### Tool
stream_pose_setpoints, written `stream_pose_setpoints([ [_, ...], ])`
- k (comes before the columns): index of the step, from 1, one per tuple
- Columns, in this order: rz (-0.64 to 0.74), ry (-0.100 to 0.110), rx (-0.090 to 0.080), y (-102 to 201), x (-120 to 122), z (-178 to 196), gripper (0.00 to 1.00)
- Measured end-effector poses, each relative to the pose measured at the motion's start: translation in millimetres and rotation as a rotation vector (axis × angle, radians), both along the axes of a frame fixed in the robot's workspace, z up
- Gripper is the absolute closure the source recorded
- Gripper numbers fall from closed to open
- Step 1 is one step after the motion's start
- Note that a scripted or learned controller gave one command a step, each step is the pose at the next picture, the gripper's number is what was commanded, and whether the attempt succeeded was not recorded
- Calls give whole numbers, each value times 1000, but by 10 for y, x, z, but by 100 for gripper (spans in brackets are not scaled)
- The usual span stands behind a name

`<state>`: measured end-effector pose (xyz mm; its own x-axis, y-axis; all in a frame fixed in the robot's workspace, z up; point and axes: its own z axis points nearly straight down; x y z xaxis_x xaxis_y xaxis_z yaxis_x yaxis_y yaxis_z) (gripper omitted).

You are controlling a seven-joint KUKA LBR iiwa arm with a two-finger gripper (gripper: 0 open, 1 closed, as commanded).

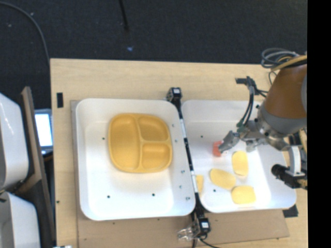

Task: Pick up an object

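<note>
In the right bin (207,112) lie several pale yellow flat pieces: one upright oval (239,163), one (223,179) lower left of it, one (243,194) near the front wall, and a small sliver (199,182) by the left wall. A small red-orange object (217,149) sits left of them. My gripper (225,143) hangs just right of the red-orange object, its grey fingers reaching toward it and touching or nearly touching it. The arm enters from the right, its orange band (287,89) above the wrist.
The left bin (93,190) holds a yellow divided tray (139,141) with three compartments. A black divider rail (182,133) with clamps runs between the bins. Cables (251,94) loop beside the wrist over the right bin's back. White equipment stands at the far left.
</note>
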<state>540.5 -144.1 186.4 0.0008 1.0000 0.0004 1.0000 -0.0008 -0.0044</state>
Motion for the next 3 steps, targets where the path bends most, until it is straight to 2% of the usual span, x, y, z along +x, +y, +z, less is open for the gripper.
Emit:
stream_pose_setpoints([
  [1, 0, -1, 0, 9, -19, -421, 0],
  [2, -1, -6, 0, 3, -6, -294, 100],
  [3, 1, -10, -2, -42, 70, 301, 100],
])
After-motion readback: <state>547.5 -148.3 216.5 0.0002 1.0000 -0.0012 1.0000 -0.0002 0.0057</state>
